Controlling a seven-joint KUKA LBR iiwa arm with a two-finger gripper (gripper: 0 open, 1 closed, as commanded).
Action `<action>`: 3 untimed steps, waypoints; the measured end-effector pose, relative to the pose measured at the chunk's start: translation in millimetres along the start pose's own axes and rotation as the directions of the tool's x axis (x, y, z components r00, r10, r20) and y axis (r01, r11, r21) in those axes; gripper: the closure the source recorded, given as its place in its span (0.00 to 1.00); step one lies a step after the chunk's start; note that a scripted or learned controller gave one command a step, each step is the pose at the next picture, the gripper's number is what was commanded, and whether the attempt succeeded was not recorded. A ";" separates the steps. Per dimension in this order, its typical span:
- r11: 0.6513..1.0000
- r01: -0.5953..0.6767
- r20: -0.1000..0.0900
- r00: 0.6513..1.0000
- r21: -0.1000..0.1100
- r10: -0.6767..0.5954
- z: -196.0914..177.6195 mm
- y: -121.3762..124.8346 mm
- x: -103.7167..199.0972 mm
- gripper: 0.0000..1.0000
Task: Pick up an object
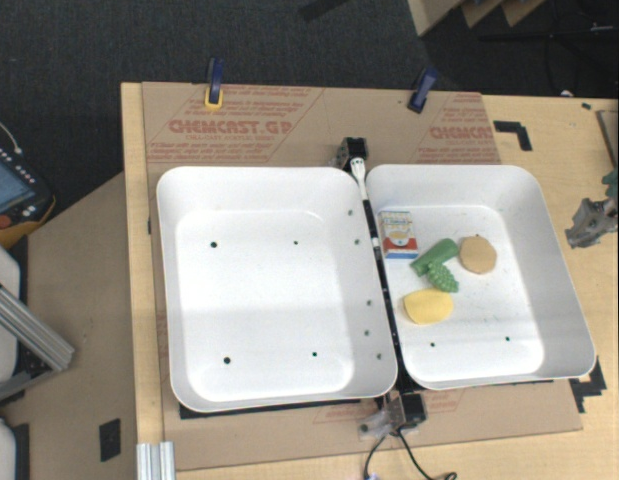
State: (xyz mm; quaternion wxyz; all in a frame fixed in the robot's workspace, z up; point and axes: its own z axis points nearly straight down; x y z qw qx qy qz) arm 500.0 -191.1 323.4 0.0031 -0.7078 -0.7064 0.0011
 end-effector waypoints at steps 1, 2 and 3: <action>1.000 0.001 0.000 1.000 0.002 -0.001 75.3 -22.0 15.7 1.00; 1.000 0.000 0.015 1.000 -0.027 0.000 -93.1 -5.7 -36.2 1.00; 1.000 0.001 -0.001 1.000 0.003 -0.001 22.0 -21.8 -27.5 1.00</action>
